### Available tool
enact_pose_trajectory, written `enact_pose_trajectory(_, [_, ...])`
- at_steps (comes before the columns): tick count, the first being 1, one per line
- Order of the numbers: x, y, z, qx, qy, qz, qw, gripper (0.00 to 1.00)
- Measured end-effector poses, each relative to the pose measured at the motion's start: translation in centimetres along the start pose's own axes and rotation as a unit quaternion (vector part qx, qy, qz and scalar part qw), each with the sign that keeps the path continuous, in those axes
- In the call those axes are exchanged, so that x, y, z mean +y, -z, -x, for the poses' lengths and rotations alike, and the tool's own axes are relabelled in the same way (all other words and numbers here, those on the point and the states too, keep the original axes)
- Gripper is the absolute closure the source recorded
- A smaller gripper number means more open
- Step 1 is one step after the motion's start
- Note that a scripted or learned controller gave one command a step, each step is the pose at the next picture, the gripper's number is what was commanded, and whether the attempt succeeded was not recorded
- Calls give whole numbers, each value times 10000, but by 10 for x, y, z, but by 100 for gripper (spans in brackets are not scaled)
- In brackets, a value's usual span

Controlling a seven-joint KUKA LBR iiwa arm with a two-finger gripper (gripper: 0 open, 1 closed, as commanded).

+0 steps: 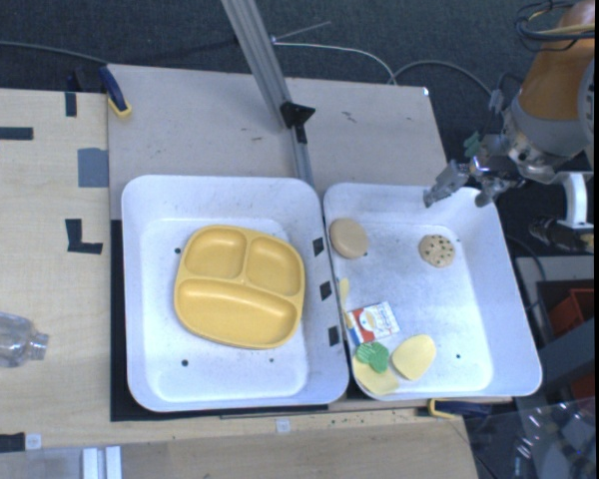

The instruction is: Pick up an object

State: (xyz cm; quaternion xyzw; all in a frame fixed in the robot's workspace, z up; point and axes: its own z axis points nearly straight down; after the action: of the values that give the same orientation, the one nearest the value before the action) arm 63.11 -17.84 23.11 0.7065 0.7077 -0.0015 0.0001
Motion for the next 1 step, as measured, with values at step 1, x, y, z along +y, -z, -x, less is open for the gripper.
enact_pose_trajectory(1, [-9, 62, 17, -1, -3, 39, 10000, 0])
